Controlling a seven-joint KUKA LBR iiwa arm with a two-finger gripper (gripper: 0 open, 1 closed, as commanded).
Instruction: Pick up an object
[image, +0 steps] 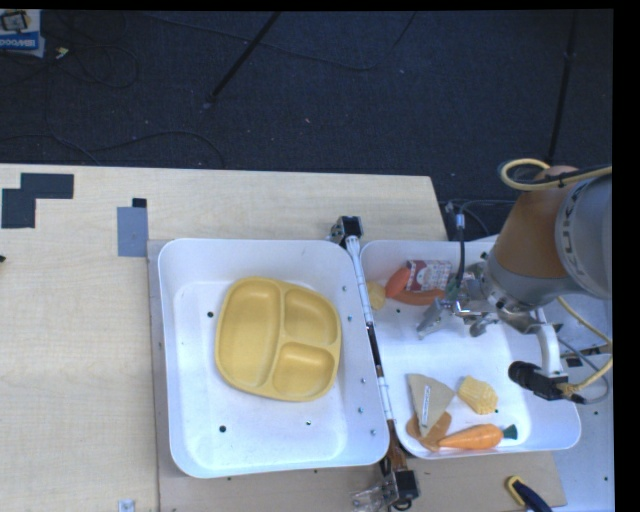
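Your gripper (452, 315) sits low over the right bin (520, 440), coming in from the right. Can't tell whether it's parted or closed from this angle, and nothing shows in its grip. Just beside it, toward the far left corner, lies an orange-red packet (418, 281) with a small yellow piece (376, 294) next to it. Near the front you've got a carrot (470, 437), a corn piece (478, 395) and a pale wedge (428, 398). The left bin (190, 420) holds a yellow divided tray (278, 338).
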